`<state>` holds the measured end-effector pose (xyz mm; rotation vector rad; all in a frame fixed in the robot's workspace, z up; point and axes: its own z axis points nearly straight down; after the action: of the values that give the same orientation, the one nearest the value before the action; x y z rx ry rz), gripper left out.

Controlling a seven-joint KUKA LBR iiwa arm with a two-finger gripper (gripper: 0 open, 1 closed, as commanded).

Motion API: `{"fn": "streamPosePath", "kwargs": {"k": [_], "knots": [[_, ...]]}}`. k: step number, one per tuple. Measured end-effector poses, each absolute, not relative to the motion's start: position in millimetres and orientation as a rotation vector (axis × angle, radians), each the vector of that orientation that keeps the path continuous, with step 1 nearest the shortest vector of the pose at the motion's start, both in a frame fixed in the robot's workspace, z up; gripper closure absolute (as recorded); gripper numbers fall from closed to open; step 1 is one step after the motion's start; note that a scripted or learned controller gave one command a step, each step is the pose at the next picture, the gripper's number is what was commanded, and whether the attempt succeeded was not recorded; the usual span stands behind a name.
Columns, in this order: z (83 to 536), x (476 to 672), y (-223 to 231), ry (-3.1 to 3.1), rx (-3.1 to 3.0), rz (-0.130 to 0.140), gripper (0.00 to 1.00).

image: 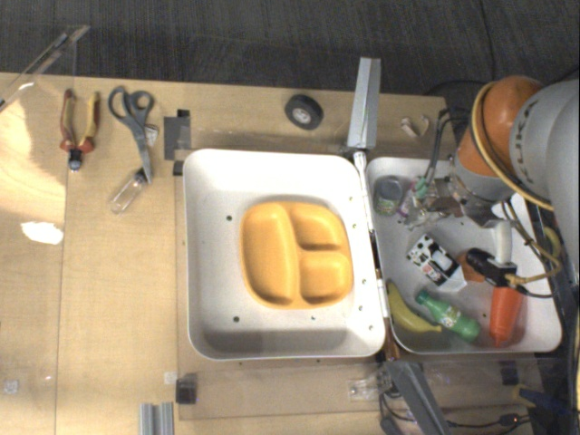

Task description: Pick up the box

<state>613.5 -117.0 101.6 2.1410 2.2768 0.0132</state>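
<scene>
The arm enters from the right and hangs over the far part of the right bin. Its gripper sits low over that bin's far left area; whether its hand is wide or narrow cannot be told, since wires and fittings crowd the tip.

The box, small, white with dark print, lies tilted in the middle of the right bin, just near of the gripper and apart from it. Nothing is seen between the gripper's tips.

Also in the right bin: a grey cup in the far left corner, a banana along the near left wall, a green bottle just right of the banana, an orange carrot-like item at the near right.

The left bin holds a yellow divided tray at its centre.

On the bench, far left: pliers and scissors. A tape roll lies beyond the left bin.
</scene>
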Motion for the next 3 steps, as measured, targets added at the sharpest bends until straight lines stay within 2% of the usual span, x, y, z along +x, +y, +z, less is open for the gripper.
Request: {"fn": "streamPosePath", "kwargs": {"k": [1,2,3], "knots": [[187,670.1,-51,2.267,2.167,0.007,1.00],[255,667.9,-99,2.593,1.760,0.006,1.00],[242,644.5,-61,2.838,1.331,0.005,1.00]]}}
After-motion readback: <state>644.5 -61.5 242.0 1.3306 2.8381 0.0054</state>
